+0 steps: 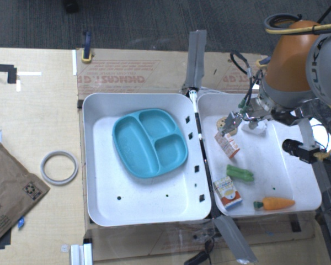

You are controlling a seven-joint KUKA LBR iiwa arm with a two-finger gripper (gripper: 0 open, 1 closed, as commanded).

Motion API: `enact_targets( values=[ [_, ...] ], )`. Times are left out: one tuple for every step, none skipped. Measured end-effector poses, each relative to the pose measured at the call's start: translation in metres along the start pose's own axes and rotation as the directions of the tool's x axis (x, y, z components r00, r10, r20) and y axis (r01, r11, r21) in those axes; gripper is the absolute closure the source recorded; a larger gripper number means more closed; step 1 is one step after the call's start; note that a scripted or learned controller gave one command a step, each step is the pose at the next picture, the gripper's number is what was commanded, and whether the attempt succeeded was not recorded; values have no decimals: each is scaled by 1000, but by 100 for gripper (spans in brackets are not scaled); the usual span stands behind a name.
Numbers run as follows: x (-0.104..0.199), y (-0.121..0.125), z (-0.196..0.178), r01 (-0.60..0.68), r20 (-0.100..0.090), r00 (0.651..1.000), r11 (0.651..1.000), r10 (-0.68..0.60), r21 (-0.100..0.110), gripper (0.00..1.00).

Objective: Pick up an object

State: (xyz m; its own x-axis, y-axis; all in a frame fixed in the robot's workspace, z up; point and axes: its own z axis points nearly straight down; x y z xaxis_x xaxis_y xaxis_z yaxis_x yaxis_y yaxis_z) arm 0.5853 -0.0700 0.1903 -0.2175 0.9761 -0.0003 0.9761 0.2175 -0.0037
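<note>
In the right bin (298,164) lie a small carton (227,146), a green vegetable (240,173), a second small box (227,192) near the front wall and an orange carrot (276,204). My gripper (231,123) hangs over the bin's upper left part, just above the small carton. It is too small and cluttered to tell how it stands, or whether it touches the carton. The grey arm with its orange band (292,54) reaches in from the right.
The left bin (99,192) holds a blue divided plate (150,142). A tape ring (59,167) and a brown cardboard box (8,195) lie on the bench to the left. A grey divider (196,59) stands between the bins at the back.
</note>
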Motion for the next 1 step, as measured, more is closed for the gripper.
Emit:
enact_targets(
  values=[
    [-40, 13, 86, -37, 0, 999, 999, 37, -2, 0]
  ],
)
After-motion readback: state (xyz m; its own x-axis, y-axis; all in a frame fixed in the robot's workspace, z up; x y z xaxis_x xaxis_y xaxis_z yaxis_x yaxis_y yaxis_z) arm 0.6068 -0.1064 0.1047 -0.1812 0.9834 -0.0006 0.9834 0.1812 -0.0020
